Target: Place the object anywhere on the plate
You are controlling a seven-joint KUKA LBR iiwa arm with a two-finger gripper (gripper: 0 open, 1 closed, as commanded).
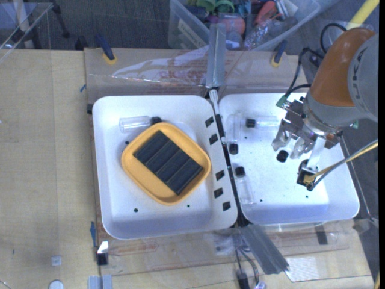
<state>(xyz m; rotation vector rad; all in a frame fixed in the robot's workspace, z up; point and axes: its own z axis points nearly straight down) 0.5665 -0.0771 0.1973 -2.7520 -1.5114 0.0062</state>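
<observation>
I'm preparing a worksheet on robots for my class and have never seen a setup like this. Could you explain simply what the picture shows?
One camera looks down at a slant on a bench with two shallow white bins. In the left bin lies a yellow plate with a dark ribbed centre. A grey robot arm with an orange band reaches in from the right, its gripper over the right bin. Whether it holds anything is unclear. A clear tub of colourful items sits behind.

Back bin point(240, 11): clear plastic, heaped with mixed colourful items.
Bench point(42, 161): pale wood.
Clamps point(107, 53): blue with orange, at bench's rear edge.
</observation>
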